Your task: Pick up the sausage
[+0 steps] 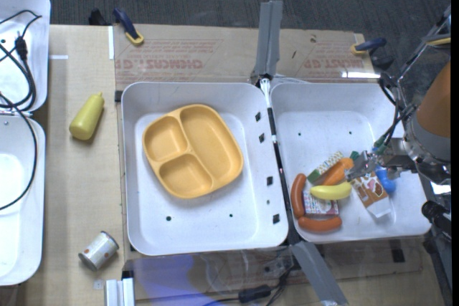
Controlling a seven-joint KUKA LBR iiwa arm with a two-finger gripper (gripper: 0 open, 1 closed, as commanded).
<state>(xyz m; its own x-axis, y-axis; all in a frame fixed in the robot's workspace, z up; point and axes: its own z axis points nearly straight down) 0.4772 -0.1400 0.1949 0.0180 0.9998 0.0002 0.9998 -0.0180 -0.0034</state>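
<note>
Lying curved along the left and front of the food pile in the right bin [315, 107], the sausage [299, 198] stays exposed for grasping; whether the gripper [367, 163] fingers are open, I cannot tell.

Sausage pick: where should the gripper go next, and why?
Probably shift left and toward the near rim. The gripper sits over the carrot and carton, while the sausage lies clear at the pile's near edge, below the banana.
</note>
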